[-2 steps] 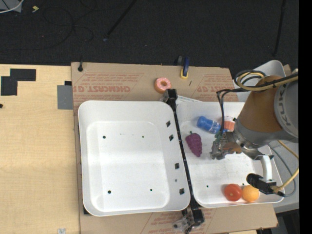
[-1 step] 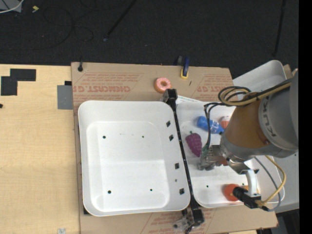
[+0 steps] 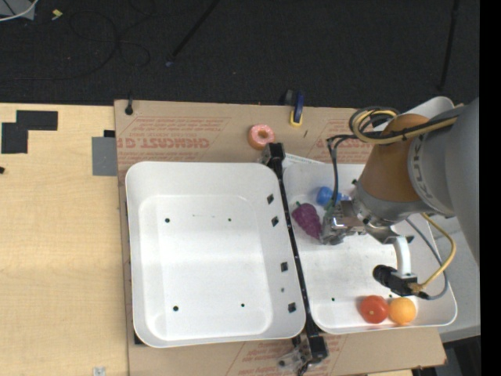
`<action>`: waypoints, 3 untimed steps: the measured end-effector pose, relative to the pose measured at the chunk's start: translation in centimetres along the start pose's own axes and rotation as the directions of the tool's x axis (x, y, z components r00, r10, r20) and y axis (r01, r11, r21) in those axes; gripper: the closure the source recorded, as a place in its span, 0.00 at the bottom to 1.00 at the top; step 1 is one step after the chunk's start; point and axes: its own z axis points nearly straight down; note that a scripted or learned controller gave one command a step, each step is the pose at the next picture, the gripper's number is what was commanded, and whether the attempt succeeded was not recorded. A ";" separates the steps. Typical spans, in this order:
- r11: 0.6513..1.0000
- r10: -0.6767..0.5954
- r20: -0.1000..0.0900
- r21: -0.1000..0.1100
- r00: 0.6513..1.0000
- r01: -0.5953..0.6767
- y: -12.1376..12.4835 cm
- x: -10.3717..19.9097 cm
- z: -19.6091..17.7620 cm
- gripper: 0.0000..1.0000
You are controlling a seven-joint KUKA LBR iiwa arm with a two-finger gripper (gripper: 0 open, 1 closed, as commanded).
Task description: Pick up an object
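Note:
My gripper (image 3: 332, 230) is low in the right bin (image 3: 344, 288), near its upper left part. A purple object (image 3: 308, 219) lies just left of the fingertips, touching or nearly touching them. A small blue object (image 3: 324, 197) sits just above the gripper, partly hidden by the wrist. Nothing shows between the fingers. A red ball (image 3: 374, 309) and an orange ball (image 3: 403, 311) rest side by side at the bin's front right corner.
The left bin (image 3: 156, 319) stands beside the right one, with a black divider strip (image 3: 286, 241) between them. A pink ring (image 3: 261, 136) and a blue and yellow clamp (image 3: 296, 108) lie on the cardboard behind the bins. Cables loop off the arm over the right bin.

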 end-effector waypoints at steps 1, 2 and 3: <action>1.000 -0.010 -0.004 -0.010 1.000 0.010 6.0 8.4 -10.0 1.00; 1.000 -0.003 -0.001 0.004 1.000 0.003 5.0 11.7 -10.7 1.00; 1.000 -0.003 0.000 0.000 1.000 0.003 7.1 10.2 -14.2 1.00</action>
